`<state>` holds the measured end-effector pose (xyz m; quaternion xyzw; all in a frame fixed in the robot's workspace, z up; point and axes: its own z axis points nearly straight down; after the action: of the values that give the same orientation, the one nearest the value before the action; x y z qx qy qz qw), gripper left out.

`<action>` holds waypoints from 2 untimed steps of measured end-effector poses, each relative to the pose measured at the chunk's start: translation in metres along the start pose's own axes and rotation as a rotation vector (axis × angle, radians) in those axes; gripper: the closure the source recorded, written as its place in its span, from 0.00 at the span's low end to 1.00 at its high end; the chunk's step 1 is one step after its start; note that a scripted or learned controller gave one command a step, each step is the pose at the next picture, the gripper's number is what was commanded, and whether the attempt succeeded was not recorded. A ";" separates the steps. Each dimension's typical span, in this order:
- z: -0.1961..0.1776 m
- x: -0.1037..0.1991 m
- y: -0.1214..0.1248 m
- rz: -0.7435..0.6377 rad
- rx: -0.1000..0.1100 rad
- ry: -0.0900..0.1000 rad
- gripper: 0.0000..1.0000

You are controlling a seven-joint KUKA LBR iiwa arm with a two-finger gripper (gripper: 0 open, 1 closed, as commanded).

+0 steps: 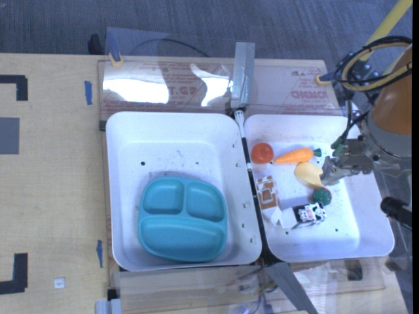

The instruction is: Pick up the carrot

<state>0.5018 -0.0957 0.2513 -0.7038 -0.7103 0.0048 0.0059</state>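
Note:
The orange carrot lies in the right bin, near its back, with its green stem end pointing right. My gripper hangs just right of and slightly below it, over a pale yellow item. Nothing shows between the fingers, and the carrot rests on the bin floor apart from them.
The right bin also holds an orange-red ball, a dark green piece, a black-and-white toy and a brown printed packet. A blue divided plate sits in the left bin. Cables hang at the upper right.

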 end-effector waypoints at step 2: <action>0.050 0.071 -0.008 0.032 -0.007 -0.001 0.00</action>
<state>0.4920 -0.0245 0.2011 -0.7152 -0.6989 0.0030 0.0031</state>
